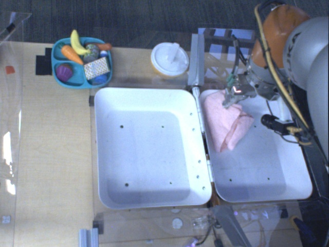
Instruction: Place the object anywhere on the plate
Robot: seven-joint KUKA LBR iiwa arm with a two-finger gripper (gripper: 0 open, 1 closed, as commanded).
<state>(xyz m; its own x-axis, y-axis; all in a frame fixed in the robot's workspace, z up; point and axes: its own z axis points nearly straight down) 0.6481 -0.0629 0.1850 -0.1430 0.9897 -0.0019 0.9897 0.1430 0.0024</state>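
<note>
- Two white bins [146, 199], on a pale wood bench [46, 153].
- Pink cloth [226, 122].
- Blue tray [56, 76] at ten o'clock: yellow banana [77, 44], orange carrot [71, 54], purple piece [64, 72].
- Grey arm [308, 45], orange band [277, 27].

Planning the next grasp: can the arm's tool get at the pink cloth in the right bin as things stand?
Probably yes. The tool sits right over the upper end of the pink cloth, which lies alone in the right bin. Nothing lies on the cloth or between it and the tool.

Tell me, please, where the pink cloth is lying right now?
The pink cloth lies crumpled in the upper left part of the right bin, close to the wall shared with the left bin, just under the gripper.
</note>
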